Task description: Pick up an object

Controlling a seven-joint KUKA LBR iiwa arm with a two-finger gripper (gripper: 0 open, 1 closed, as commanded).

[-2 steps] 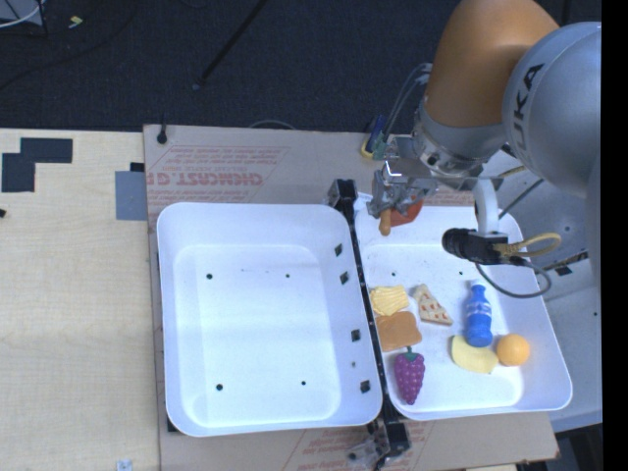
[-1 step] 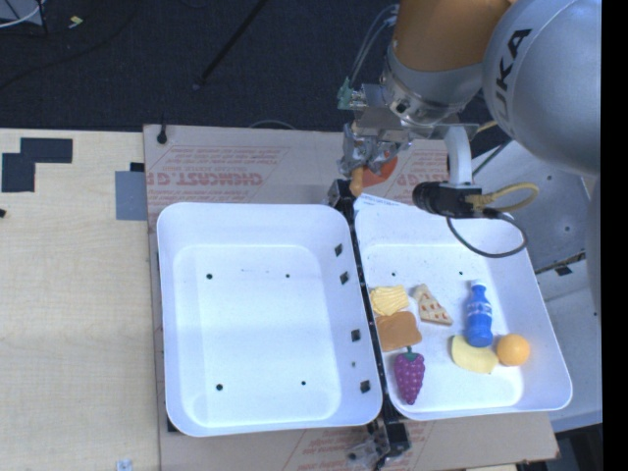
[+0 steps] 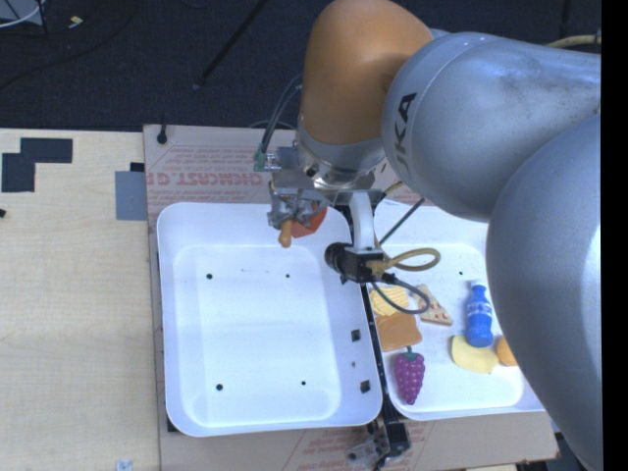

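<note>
My gripper (image 3: 292, 220) hangs over the far rim of the left bin (image 3: 182, 263), below the orange wrist band. It is shut on a small orange-red object (image 3: 304, 224). The object's orange tip pokes out below the fingers and its red part shows to their right. It hangs above the bin floor near the far right corner. The arm's big grey body covers the far right of the view and part of the right bin (image 3: 461, 400).
The right bin holds purple grapes (image 3: 409, 374), a brown toast square (image 3: 397, 331), a yellow waffle piece (image 3: 385, 299), a blue bottle (image 3: 478, 314), a yellow piece (image 3: 473, 356) and an orange piece (image 3: 505, 351). A looped cable (image 3: 412, 259) hangs over that bin.
</note>
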